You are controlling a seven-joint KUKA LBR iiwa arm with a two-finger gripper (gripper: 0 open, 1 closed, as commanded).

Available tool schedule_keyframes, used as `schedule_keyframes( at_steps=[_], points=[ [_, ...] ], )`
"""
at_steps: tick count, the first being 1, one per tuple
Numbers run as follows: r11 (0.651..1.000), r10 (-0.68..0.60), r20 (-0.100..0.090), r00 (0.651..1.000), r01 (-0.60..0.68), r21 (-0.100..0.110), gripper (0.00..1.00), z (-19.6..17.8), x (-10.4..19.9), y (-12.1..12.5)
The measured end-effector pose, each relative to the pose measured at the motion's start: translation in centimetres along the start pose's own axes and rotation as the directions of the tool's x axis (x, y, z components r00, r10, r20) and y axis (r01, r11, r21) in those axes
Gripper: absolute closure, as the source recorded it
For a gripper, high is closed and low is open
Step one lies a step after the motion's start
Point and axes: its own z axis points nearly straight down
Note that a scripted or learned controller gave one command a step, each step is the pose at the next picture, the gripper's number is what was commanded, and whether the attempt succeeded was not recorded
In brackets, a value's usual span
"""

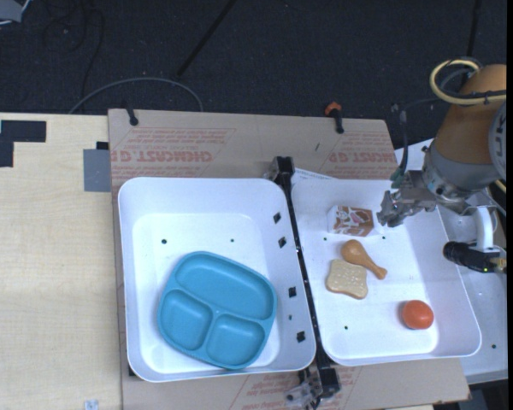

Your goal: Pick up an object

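Objects for pick, all in right white bin (462,331): brown-white patterned packet (352,220) upper middle, tan drumstick toy (362,257) below it, beige toast slice (347,279) just beside drumstick, orange-red ball (417,314) lower right. Gripper (393,209) right of packet, near it; grip state can't tell. Blue three-compartment plastic tray (216,309) in left white bin (154,203).
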Motion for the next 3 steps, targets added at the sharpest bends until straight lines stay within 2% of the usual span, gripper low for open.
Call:
schedule_keyframes(
  at_steps=[1, 2, 3],
  points=[
    [1.000, 0.000, 0.000, 1.000, 0.000, 0.000, 1.00, -4.8, -0.1, 0.1],
    [1.000, -0.001, -0.001, 1.000, 0.001, 0.007, 1.00, -3.8, -0.1, 0.1],
    [1.000, -0.003, -0.004, 1.000, 0.003, 0.007, 1.00, -3.0, 5.1, 0.2]
  ],
)
